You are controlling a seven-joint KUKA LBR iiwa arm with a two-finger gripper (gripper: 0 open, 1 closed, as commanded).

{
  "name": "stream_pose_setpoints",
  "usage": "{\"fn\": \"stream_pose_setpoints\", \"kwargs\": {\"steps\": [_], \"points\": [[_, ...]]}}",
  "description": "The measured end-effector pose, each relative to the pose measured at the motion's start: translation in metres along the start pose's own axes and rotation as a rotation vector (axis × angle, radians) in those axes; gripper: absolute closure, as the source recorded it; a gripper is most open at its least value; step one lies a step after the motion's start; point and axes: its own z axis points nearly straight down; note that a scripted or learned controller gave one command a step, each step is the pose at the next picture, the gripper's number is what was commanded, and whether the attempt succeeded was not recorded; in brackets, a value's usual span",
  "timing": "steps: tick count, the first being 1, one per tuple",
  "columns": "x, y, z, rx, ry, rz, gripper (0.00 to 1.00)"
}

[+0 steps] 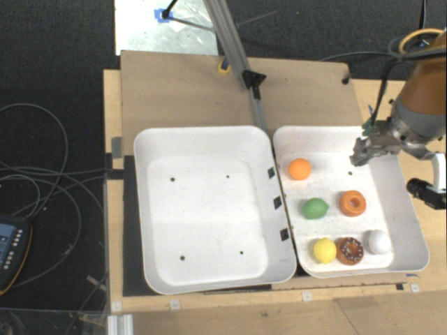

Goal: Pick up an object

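Observation:
The right bin (328, 139) holds several small items. An orange ball (299, 169) lies near its upper left, with a green lime-like fruit (315, 209) below it. An orange ring (353, 203) sits to the right of the green fruit. Along the front edge lie a yellow lemon (324, 250), a chocolate donut (349, 250) and a white ball (378, 242). My gripper (360, 155) hangs over the bin's upper right part, up and to the right of the orange ring. Nothing shows between its tips.
The left bin (202, 208) stands beside the right one, joined by black clips (277, 202). A grey tripod pole (230, 33) slants across the back of the bench. Cables lie on the floor at left.

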Motion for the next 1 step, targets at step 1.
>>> {"fn": "stream_pose_setpoints", "kwargs": {"steps": [1], "points": [[0.0585, -0.0102, -0.0059, 0.006, 0.004, -0.004, 1.0]]}}
